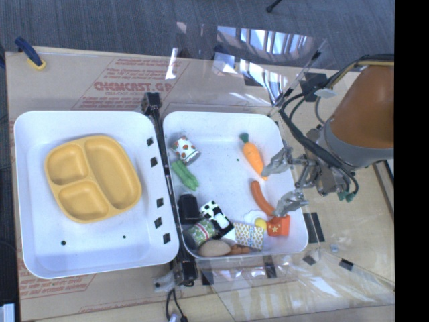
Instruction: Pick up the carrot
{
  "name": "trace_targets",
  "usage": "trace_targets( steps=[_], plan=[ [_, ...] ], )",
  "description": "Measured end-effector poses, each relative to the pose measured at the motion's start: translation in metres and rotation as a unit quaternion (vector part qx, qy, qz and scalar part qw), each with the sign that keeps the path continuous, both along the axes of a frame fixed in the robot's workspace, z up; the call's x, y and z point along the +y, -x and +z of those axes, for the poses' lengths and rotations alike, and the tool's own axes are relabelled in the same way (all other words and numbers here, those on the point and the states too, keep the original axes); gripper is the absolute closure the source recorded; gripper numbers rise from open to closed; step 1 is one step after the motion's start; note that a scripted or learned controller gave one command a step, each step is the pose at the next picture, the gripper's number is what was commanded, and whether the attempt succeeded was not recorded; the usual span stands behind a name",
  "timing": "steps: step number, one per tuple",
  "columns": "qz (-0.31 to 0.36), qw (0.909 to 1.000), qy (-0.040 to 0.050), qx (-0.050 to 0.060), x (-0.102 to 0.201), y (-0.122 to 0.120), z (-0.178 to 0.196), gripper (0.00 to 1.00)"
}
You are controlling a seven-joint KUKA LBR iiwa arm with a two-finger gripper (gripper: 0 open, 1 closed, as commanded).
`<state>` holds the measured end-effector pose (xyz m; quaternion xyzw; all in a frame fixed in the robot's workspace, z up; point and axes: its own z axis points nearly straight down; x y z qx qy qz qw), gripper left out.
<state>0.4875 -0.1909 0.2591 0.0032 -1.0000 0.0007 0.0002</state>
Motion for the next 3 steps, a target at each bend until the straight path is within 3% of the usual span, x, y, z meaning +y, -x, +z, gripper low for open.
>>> trace_targets(
  steps=[1,2,3],
  plan=[
    [-0.086,0.9963,-0.0015,0.003,-0.018,-0.066,-0.109,0.00],
    [-0.135,0.9909,-0.0001,-0.001,-0.019,-0.104,-0.167,0.00],
    [-0.130,0.9915,0.0008,-0.003,-0.017,-0.107,-0.155,1.00]
  ],
)
